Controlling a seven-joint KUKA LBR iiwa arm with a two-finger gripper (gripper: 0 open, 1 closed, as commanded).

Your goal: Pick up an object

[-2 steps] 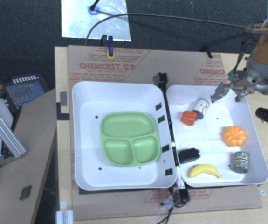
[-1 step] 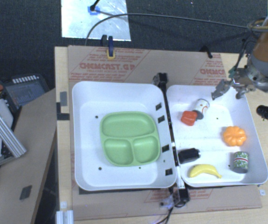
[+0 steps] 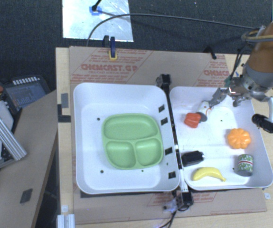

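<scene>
Tool (image 3: 205, 109) in right bin (image 3: 221, 91), tip just beside red object (image 3: 192, 120) (can't tell if spread or pinching).

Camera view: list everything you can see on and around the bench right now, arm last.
Left bin: 1, white, left half of bench.
Divided plate: 1, light green, three compartments, middle of left bin.
Right bin: 1, white, beside the left bin.
Red toy vegetable: 1, red-orange, upper left of right bin.
Pumpkin: 1, orange, right side of right bin.
Can: 1, grey with green-red label, lower right corner of right bin.
Banana: 1, yellow, front edge of right bin.
Black block: 1, black, by the divider, above the banana.
Clamp: 1, yellow and blue, far bench edge.
Arm: 1, grey and orange, from the right.
Gripper: 1, beside the red toy vegetable.
</scene>
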